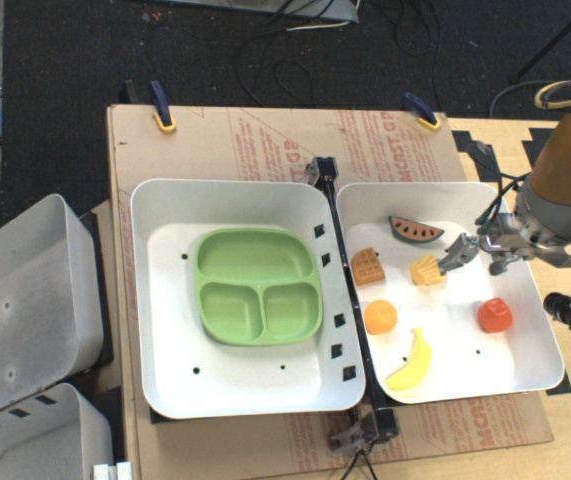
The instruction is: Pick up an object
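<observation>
The right bin holds several toy foods. A watermelon slice lies at its back and a brown waffle piece at its left. A yellow cheese wedge sits near the middle, with an orange and a banana toward the front and a red tomato at the right. My gripper reaches in from the right, low over the bin, its tip right beside the cheese wedge's right edge. Whether it touches the wedge is unclear.
The left bin holds a green divided plate. A black divider with clips runs between the bins. The arm's orange band hangs over the right bin's far right corner. Grey tubs stand off the bench's left.
</observation>
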Robot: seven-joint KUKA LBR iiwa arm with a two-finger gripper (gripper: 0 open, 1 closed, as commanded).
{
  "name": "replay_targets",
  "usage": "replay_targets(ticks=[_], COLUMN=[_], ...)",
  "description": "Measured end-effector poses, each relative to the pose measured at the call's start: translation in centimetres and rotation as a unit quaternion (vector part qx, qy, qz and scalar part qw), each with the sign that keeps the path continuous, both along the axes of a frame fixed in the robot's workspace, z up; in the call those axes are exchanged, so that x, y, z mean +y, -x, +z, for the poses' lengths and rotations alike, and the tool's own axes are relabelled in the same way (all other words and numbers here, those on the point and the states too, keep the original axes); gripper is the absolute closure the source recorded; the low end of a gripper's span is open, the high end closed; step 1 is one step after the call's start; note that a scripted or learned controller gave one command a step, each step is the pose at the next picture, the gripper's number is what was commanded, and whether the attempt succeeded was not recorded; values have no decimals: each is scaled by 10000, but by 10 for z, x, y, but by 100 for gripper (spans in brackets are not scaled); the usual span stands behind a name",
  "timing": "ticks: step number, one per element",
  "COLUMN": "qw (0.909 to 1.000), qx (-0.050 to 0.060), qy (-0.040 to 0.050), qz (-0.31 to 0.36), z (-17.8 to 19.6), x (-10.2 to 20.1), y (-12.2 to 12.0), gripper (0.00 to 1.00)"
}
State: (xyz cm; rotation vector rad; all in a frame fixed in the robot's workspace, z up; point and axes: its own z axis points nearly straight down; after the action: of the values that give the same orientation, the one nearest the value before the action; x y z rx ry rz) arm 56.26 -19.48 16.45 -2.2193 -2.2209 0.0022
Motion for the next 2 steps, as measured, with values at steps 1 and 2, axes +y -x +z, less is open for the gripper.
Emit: replay_targets(ticks=[1,2], qw=[10000,10000], qx=[4,-23], qy=[-2,5], qz=[11,2], z=[-46,-33], x=[4,4], y=[-7,-8], gripper=[0,100])
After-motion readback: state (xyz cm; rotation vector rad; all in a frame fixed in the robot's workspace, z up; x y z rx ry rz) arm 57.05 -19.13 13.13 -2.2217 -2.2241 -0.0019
